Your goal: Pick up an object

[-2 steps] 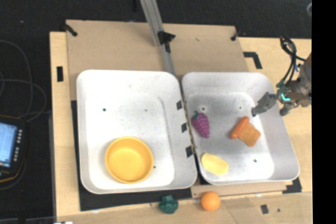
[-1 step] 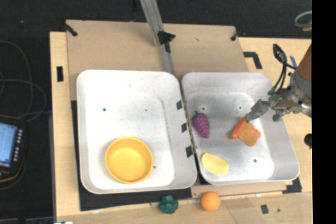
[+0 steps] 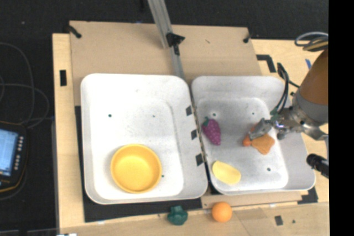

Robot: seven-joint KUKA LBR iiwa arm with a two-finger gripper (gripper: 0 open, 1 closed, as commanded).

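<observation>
Item: orange object, right bin, toward its right side. Small, rounded, irregular lump, probably a toy food piece; judged light and fairly stiff, with a smooth skin that could slip. Best taken across its narrower width, low on the body, not on the sloping top.

End effector: down inside the right bin, at the upper left edge of the orange object and apparently touching it (a small orange-red bit sits at its tip). How far it is open cannot be told at this size, nor whether it has hold of anything.

Other contents, right bin: purple grape cluster near the left wall, knobbly and awkward to pinch; pale yellow piece near the front wall, flat and low.

Left bin: yellow bowl at the front, upright.

On the table, in front of the bins: orange ball and a small green thing, near each other.
</observation>
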